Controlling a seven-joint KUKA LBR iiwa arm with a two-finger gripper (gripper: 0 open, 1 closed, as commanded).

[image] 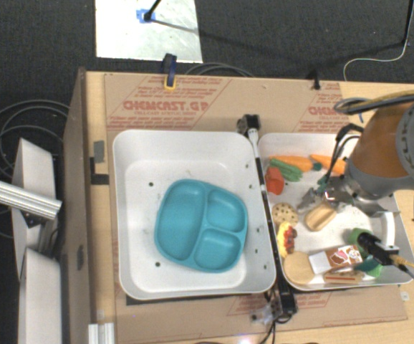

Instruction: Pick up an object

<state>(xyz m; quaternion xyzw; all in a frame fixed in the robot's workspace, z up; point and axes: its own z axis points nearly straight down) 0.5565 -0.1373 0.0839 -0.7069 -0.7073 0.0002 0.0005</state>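
Over the right bin, the gripper is seen lowered among toy foods, just above a tan bread-like piece; nothing is visibly lifted, so the pick is judged unfinished, and the pincer's state cannot be told. A blue divided plate lies in the left bin. "CHEMCAST GP" is printed on the backing board.

Left bin white, holding a teal-blue divided plate; right bin white too. In it: orange carrot with green top, red piece, tan speckled cookie, pale tan bread. Arm grey with orange band; bench brown cardboard with red print.
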